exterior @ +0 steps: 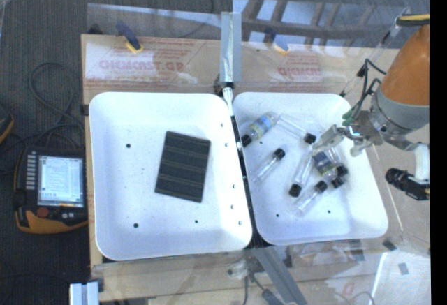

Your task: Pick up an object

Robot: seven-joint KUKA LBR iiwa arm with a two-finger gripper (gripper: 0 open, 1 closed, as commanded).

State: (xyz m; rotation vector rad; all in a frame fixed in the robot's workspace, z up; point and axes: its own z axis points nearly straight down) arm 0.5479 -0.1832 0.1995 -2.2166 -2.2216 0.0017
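Note:
Several clear vials with black caps lie scattered in the right bin (279,227). One vial with a bluish label (260,125) lies near the bin's top left. Another vial (269,162) rests beside the divider, and a third vial (302,175) lies in the middle. A small bluish-grey vial (323,160) sits among them toward the right. My gripper (340,136) hangs over the right side of this bin, just above and to the right of that cluster, below the grey wrist and orange band (412,73). Nothing is seen held in it.
The left bin (119,213) holds a dark ribbed rectangular pad (183,165). A handheld pendant with a screen (50,188) lies on the floor to the left. Cardboard and clear panels stand behind both bins. A black fitting (405,181) sticks out at the right edge.

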